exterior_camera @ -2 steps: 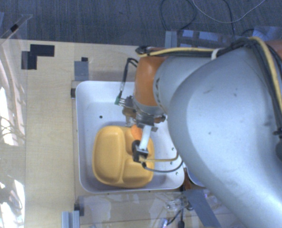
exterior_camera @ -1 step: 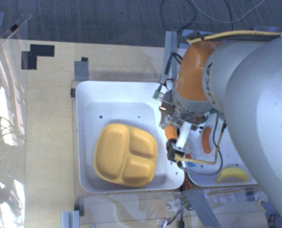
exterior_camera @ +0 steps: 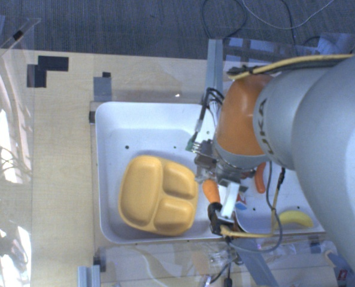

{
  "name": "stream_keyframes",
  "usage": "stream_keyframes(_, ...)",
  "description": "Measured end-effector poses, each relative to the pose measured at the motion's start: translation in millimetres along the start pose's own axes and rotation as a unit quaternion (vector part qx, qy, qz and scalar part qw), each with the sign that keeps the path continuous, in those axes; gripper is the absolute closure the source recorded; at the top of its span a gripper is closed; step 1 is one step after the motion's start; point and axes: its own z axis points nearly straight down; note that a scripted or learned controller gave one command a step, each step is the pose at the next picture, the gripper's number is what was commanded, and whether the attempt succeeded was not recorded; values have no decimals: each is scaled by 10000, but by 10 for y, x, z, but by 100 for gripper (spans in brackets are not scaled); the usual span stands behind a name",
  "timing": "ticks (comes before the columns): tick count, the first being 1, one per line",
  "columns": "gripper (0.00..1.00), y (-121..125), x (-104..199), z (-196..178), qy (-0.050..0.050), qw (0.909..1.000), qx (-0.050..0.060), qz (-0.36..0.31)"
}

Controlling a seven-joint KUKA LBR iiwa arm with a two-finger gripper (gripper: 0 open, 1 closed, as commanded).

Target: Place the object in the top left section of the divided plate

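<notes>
Located the claw (exterior_camera: 220, 178) under the grey wrist (exterior_camera: 297, 130), over the wall between the two bins, at 3 o'clock of the yellow divided plate (exterior_camera: 157, 195). Could not tell its state: masked by the wrist housing.

Found a short orange piece (exterior_camera: 210, 191), probably a toy carrot, just below the claw and just beside the plate's 3 o'clock rim. Took it for the task's object. Could not confirm whether gripped or merely lying there.

Noted the plate in the left bin (exterior_camera: 135, 124), toward its 5 o'clock corner, three hollows facing up, nothing in them. Noted a banana (exterior_camera: 296, 219) at 4 o'clock of the claw, well apart from the plate.

Judged the orange piece light, stiff, smooth and rounded, so liable to roll or slip out of a pinch near a tapered end. Recommended a hold across the thick middle, square to its long axis. Judged the carry short, toward 9 or 10 o'clock from the claw. Advised a low release, against bouncing out of the shallow hollow.
</notes>
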Motion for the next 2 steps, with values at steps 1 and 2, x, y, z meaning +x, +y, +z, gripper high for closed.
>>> stream_keyframes(1, 100, -234, 528, 171, -1, 9951, 3, -992)
stream_keyframes(2, 100, 41, -321, -178, 3, 9824, -22, -1870)
